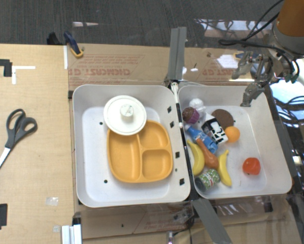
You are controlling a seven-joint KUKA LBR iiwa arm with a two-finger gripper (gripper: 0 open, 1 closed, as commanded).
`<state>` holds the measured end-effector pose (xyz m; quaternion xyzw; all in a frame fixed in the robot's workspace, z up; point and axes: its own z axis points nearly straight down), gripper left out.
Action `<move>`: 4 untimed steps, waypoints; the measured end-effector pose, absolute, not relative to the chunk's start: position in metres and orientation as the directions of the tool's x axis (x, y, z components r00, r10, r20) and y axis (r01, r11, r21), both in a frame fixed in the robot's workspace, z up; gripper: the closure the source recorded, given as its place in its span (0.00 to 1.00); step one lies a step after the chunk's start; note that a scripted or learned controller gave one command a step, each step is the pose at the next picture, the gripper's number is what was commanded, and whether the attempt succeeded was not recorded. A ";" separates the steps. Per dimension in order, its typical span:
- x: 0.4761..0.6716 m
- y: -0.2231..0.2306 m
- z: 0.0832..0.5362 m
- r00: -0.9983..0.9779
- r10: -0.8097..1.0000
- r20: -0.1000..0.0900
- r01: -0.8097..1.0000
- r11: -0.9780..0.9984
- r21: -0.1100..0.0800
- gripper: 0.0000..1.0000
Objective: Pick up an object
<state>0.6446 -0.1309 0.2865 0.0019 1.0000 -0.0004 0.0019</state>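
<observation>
The metal two-finger gripper (253,85) hangs with fingers spread and nothing between them, over the right white bin's (273,182) one-o'clock corner, well apart from the small orange ball (232,134).

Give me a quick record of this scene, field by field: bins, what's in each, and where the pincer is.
left bin: yellow divided tray, white round lid overlapping its back corner
right bin: two bananas, orange, red tomato, carrot, brown disc, other small items
pincer: above right bin's back edge, holding nothing
bench left: scissors

arm (294,14): cut by top-right edge | pincer (253,88): finger state unclear | can (208,179): label illegible
</observation>
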 end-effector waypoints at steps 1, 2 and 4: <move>0.657 -0.111 0.169 -0.990 0.138 -0.003 0.138 0.990 0.000 0.00; 0.646 -0.097 0.093 -0.989 0.150 -0.005 0.150 0.989 -0.001 0.00; 0.544 -0.222 0.109 -0.943 0.332 -0.005 0.332 0.943 0.000 0.00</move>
